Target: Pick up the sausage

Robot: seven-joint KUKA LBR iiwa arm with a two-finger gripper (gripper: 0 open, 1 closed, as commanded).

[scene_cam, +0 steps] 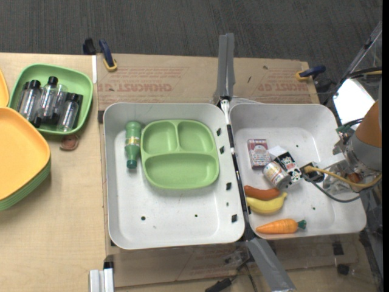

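In the left bin (115,224) you see a green divided plate (180,153) with a green bottle (132,143) just beside it. The right bin (304,117) holds a banana (267,204), a carrot (278,226), a small can (275,174) and a red card box (258,152).

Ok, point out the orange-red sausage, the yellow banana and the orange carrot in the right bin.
Orange-red sausage (261,193): camera view, middle of its body.
Yellow banana (266,204): camera view, middle of its curve.
Orange carrot (276,227): camera view, middle of its orange body.
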